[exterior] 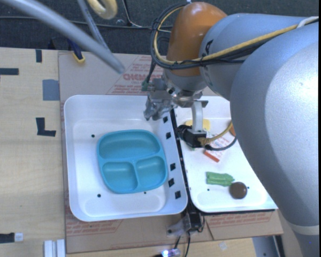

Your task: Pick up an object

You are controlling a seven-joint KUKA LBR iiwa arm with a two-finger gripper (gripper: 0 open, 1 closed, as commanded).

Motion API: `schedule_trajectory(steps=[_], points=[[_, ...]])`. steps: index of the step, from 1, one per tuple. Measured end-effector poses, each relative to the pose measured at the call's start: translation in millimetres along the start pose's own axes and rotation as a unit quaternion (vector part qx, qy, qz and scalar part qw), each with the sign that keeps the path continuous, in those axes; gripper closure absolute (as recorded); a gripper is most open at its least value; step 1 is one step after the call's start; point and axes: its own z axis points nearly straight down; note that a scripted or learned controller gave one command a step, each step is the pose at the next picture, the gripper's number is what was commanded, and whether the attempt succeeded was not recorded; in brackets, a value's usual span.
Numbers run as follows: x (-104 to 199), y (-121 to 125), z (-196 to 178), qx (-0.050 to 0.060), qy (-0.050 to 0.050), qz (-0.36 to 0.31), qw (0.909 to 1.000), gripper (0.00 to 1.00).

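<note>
Reaching arm [267,90]: it came in from the right of the camera view, and its grey bulk covered much of the right bin and the table's right side.
Wrist: the orange band [190,31] sat above the far edge of the bins, and below it the wrist pointed down and slightly left.
Claw [154,111]: it hung over the far right corner of the left bin, close to the wall where the two bins met; whether it was apart or together could not be told.
Left bin [69,143]: white and shallow, it lay on a cardboard sheet [96,79] on the table [21,159].
Teal plate [131,159]: with three compartments, it lay flat in the middle of the left bin, nearer the camera than the claw and apart from it.
Right bin [230,208]: white, it lay just beside the left one and was partly hidden by the arm.
Green piece [219,179]: it lay on the near part of the right bin's floor.
Brown ball [237,190]: it lay just beside the green piece, on its right.
Yellow piece [199,125]: it lay in the far part of the right bin, partly hidden.
Red-and-white piece [213,156]: small, it lay between the yellow piece and the green piece.
</note>
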Motion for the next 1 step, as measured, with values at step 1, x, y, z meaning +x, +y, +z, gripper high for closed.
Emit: schedule_trajectory(steps=[1], points=[[-3.0,-0.8,0.7,0.001,-0.001,0.002,1.0,0.0]])
